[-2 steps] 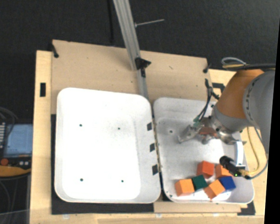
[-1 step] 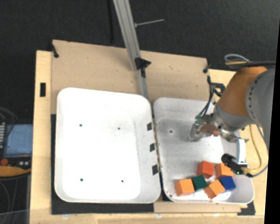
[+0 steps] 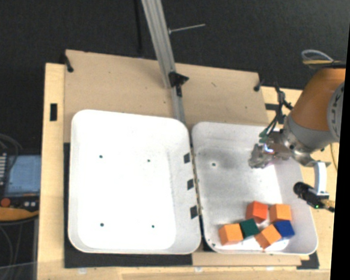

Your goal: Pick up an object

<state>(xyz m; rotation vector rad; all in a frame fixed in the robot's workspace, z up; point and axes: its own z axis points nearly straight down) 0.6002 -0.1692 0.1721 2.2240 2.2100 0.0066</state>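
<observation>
Right now I see the gripper hanging over the upper middle of the right bin, well apart from the blocks, with nothing visibly between its parts; whether it is released or clenched I cannot tell at this size. All 6 blocks sit bunched in that bin's lower right corner. An orange block and another orange block lie side by side at the top of the bunch, a blue block just below the second. A green block rests between an orange block toward the bin's lower edge and an orange block touching the blue one. Beside this bin, the left bin shares its inner wall.
</observation>
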